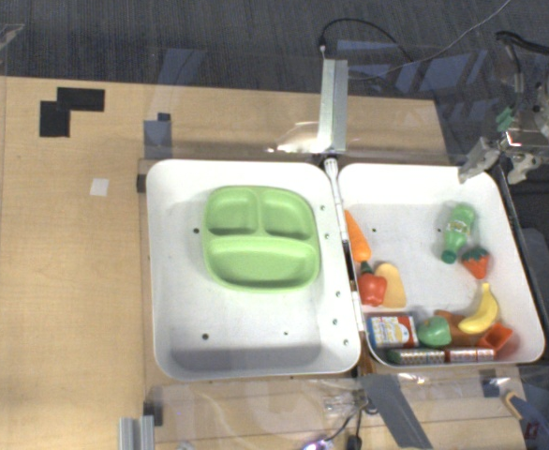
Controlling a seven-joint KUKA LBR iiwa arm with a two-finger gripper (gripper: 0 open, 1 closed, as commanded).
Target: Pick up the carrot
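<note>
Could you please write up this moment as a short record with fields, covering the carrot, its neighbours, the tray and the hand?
target: orange plastic carrot, lying along the left wall of the right white bin
neighbours: red plastic pepper and pale yellow toy piece just below its tip
left white bin: holds green three-compartment plastic tray
hand: above the right bin's far right corner, away from the carrot
carrot held: no

Divided tray (260,235) in left bin (176,345); carrot (356,236) against right bin's (523,340) left wall.
</note>
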